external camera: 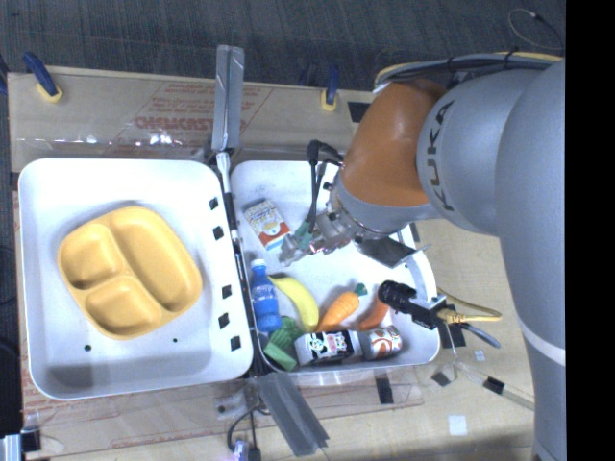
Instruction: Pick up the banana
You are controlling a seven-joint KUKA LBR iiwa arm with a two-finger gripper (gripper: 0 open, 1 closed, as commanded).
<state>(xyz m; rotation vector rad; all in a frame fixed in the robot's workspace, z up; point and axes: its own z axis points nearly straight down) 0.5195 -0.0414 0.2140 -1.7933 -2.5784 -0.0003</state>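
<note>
Left bin [38,257]: it holds one yellow divided plate [130,269], lying flat near the middle. It has no part in the task.

Divider [231,267] between the two bins: a dark strip with small black clips along it, running from the far edge toward the camera.

Right bin [279,176]: crowded along its near side. A blue bottle [264,299] lies beside the divider. The banana [299,300] lies just to the right of it, touching or nearly touching it, curved, with its upper end pointing toward the far left. A green item [282,344] sits near the banana's lower end, and a dark can [328,346] lies beside that. A carrot [338,309] lies to the banana's right, close alongside. A small red and white carton [266,223] lies toward the far side of the bin.

Claw [300,246]: it hangs above the bin floor, between the carton and the banana's upper end, just beyond the fruit. Whether its tips are spread or pressed together cannot be told from this view. Nothing is seen between them.

Step in hand, by judgement: the approach. The banana lies untouched, so no grasp has been made.

Next move, by judgement: the claw must shift a little toward the near side to sit over the banana's middle, turn so its tips straddle the narrow width, then descend. Clearance is tight, with bottle on one side and carrot on the other.
</note>
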